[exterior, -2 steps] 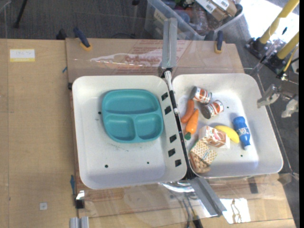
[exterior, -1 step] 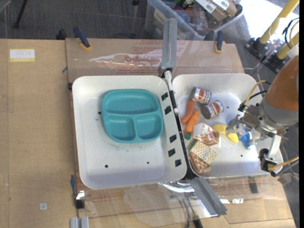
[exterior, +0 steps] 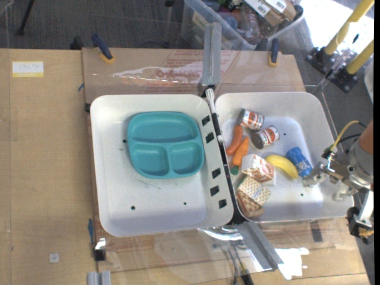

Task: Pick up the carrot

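Setting: robotics lab, manipulation test cell. Evidence: wooden counter (exterior: 41,159) carries two shallow white bins side by side, left bin (exterior: 107,212) and right bin (exterior: 314,108), butted along a black-marked divider (exterior: 212,153). A clear plastic sheet (exterior: 154,73) lies clamped to the counter's far edge with blue-and-orange clamps (exterior: 102,48). A small printed label (exterior: 28,68) sits at the counter's far left corner. Beyond the far edge, on grey carpet (exterior: 89,10), stands a clear storage tote (exterior: 243,13) heaped with assorted packaged items. Yellow-and-black stand legs (exterior: 347,28) at far right. Loose cables (exterior: 341,138) run off the counter's right edge.
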